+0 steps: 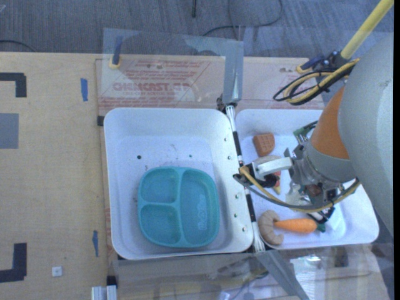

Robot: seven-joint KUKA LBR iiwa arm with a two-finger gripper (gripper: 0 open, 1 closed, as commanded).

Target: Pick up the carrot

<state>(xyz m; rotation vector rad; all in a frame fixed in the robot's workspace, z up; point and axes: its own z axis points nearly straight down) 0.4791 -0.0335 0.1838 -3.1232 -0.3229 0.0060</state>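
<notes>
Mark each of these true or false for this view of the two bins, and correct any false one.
1. The carrot lies in the right bin. True.
2. The teal divided plate sits in the right bin. False: it sits in the left bin.
3. The carrot lies beside a tan, curved piece of toy food. True.
4. The carrot is clamped between the fingers of the gripper. False: it lies on the bin floor, below the gripper in the picture.
5. A brownish waffle-like piece lies near the far end of the right bin. True.
</notes>
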